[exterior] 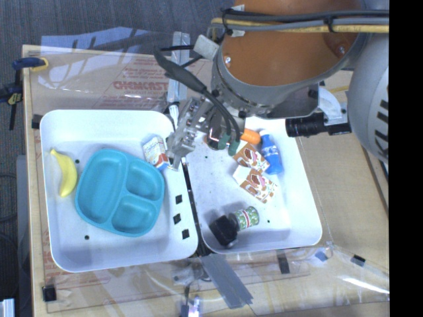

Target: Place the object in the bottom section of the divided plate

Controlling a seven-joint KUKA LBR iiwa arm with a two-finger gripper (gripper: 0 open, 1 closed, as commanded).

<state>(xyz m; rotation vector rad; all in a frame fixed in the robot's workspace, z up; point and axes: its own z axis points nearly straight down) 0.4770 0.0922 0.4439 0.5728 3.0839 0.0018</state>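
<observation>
The blue divided plate (122,191) lies in the left bin (49,236), with three sections and nothing in them. A small white and red carton (154,151) lies just past the plate's upper right rim. My gripper (178,144) hangs over the ridge between the two bins, right beside that carton and touching or nearly touching its right edge. The view does not show anything held in it. The grey arm with its orange band (291,32) fills the upper right.
A yellow banana (65,172) lies at the left bin's left side. The right bin (305,207) holds an orange item (250,137), a blue bottle (271,154), brown and white packets (255,175) and a jar with a black lid (232,225).
</observation>
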